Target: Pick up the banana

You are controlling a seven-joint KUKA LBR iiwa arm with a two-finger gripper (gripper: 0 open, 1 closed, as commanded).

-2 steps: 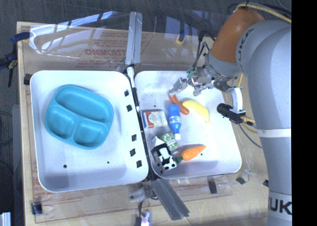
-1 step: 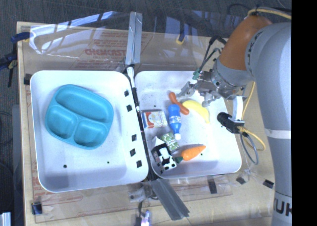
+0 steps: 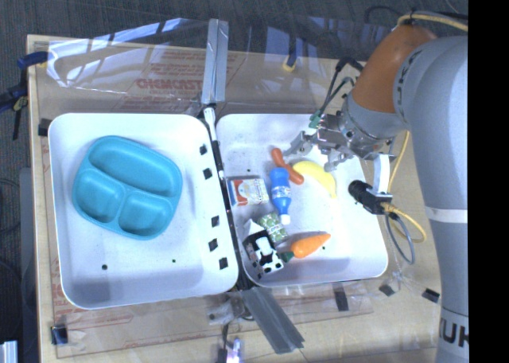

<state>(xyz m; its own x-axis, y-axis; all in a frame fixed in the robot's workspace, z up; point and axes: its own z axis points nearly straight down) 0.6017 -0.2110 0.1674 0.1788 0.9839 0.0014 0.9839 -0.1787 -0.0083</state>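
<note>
1. The curved yellow plastic banana [image 3: 318, 177] lies in the right white bin [image 3: 362, 262], beside a small orange carrot [image 3: 287, 165].
2. The two-finger metal gripper [image 3: 321, 149] sits just above the banana, fingers spread, gripping nothing.

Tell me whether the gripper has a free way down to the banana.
Probably yes. The gripper hangs just above the banana in the right bin, with nothing lying over it. The orange sausage touches its left end and could get nudged.

The arm [image 3: 429, 115] covers the right bin's far right corner [image 3: 374, 126] and the banana's upper end [image 3: 306, 166].
</note>
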